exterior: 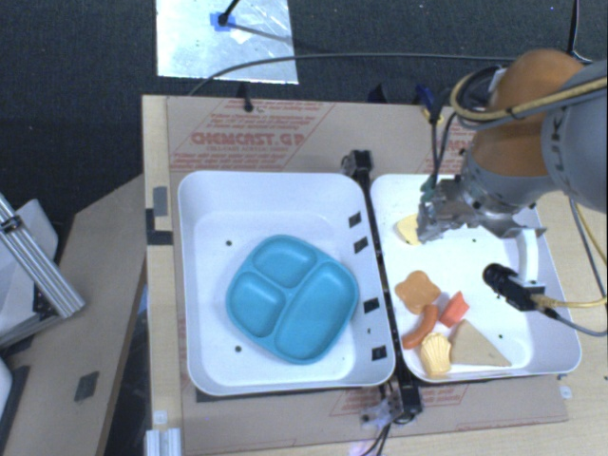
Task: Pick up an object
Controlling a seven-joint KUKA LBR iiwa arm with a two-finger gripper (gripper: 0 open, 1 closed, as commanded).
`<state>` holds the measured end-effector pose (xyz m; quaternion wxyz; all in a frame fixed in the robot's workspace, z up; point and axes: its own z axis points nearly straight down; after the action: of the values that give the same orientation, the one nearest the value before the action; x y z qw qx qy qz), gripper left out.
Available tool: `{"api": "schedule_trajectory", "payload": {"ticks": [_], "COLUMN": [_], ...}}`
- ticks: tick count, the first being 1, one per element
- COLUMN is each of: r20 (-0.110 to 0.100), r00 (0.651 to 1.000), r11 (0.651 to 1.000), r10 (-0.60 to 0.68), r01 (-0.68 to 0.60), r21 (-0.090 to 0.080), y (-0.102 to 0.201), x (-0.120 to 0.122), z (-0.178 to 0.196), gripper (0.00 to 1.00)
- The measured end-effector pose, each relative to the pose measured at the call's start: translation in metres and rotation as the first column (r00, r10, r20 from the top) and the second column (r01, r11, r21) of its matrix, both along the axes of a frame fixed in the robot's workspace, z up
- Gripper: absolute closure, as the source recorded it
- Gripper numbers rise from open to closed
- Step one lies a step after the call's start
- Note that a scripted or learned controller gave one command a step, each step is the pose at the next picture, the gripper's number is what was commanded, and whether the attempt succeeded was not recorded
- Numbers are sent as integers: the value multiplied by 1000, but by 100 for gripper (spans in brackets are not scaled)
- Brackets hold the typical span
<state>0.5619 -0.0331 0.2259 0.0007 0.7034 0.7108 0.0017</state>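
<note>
Two white bins side by side on the table [112, 245], left bin [193, 283] and right bin [562, 348]. The left bin carries a blue divided plate [293, 298], lying flat just past centre toward 5 o'clock.

The grey-and-orange arm [532, 112] comes in from 3 o'clock of the view. Its pincer [432, 220] is down over the right bin's 10 o'clock area. Cannot tell how wide the pincer is (it is seen from above and its own body hides the tip), and nothing can be seen held in it.

A pale yellow piece [408, 229] lies on the bin floor just beside the pincer, on its 9 o'clock side. Touching or not, cannot tell.

The other toy food is grouped at the right bin's 7 o'clock:
- orange lobed piece [416, 291]
- orange stick [421, 327], right below it
- red wedge [455, 309], against the stick
- yellow ridged piece [436, 354], by the near rim
- tan triangle [478, 349], at the ridged piece's 3 o'clock
</note>
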Motion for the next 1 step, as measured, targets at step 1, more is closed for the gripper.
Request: {"api": "schedule_trajectory", "payload": {"ticks": [1], "r20": [1], "r00": [1000], "r11": [1000], "r10": [1], "r01": [-1], "r21": [0], "y": [58], "x": [28], "z": [0], "gripper": [100]}}
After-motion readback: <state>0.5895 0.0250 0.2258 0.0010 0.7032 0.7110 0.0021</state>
